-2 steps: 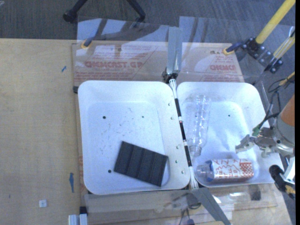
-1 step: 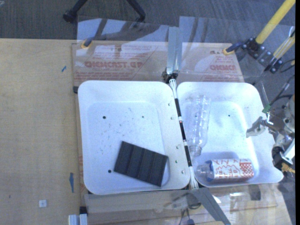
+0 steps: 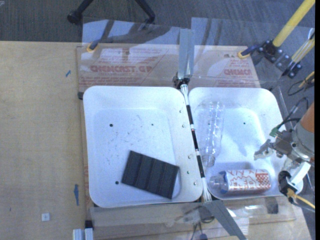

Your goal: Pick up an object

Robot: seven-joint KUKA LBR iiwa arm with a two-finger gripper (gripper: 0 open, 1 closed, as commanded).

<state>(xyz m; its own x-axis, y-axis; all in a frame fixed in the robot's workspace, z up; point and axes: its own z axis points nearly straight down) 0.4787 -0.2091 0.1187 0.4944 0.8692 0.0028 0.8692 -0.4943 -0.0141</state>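
I see the grey two-finger gripper [image 3: 272,151] over the right white bin's [image 3: 260,100] right edge; I cannot tell its state. Just ahead and below it lies the red-and-white patterned can [image 3: 243,180]. Farther ahead rests the clear plastic bottle [image 3: 210,131]; beyond, the dark ribbed rectangular block [image 3: 150,174] lies in the left white bin [image 3: 100,109].

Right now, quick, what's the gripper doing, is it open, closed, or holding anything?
Gripper: at the right bin's right edge; open or closed cannot be told, and nothing is seen in its grasp.
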